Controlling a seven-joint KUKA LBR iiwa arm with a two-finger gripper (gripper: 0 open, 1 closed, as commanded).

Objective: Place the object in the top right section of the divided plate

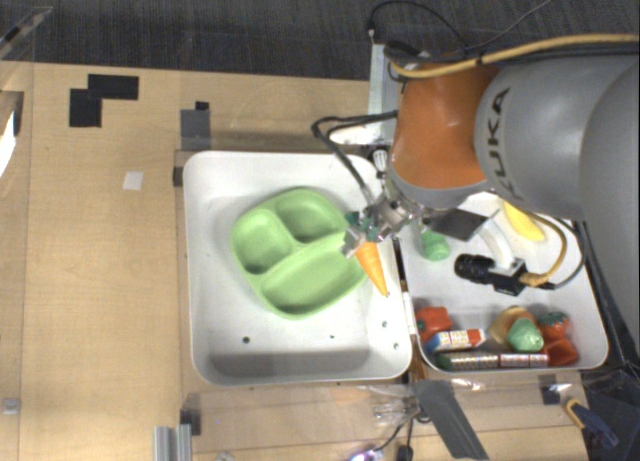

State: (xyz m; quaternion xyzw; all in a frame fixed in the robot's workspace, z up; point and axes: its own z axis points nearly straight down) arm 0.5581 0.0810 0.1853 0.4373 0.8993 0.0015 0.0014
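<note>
Hanging from tool [372, 227]: carrot [373, 267]

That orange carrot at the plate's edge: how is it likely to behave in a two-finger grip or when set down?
The carrot looks like a moulded toy, so probably stiff and light. Its taper toward the tip suggests it may slip out of the gripper if pinched on the narrow end. Being round-bodied, it would likely roll in a curve, though the divided plate has raised rims that should stop it.
</note>
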